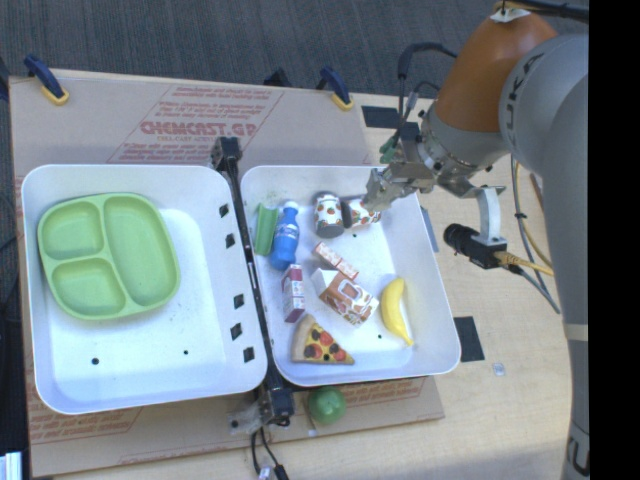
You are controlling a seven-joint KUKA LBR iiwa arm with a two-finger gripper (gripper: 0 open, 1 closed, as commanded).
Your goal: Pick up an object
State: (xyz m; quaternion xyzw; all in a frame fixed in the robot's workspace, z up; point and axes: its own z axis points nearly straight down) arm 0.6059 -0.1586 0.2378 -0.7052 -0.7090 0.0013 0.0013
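The grey arm reaches in from the right, wrist angled down-left, gripper (pixel 372 200) low over the right bin (pixel 432 298), touching a small red-and-white object (pixel 358 215); its grip state cannot be told.

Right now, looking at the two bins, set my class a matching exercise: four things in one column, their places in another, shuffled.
Things:
1. green divided plate
2. banana
3. pizza slice
4. green ball

Places:
A. outside the bins, at the near edge
B. left bin
C. right bin's right side
D. right bin's near left corner

Pairs: 1-B, 2-C, 3-D, 4-A
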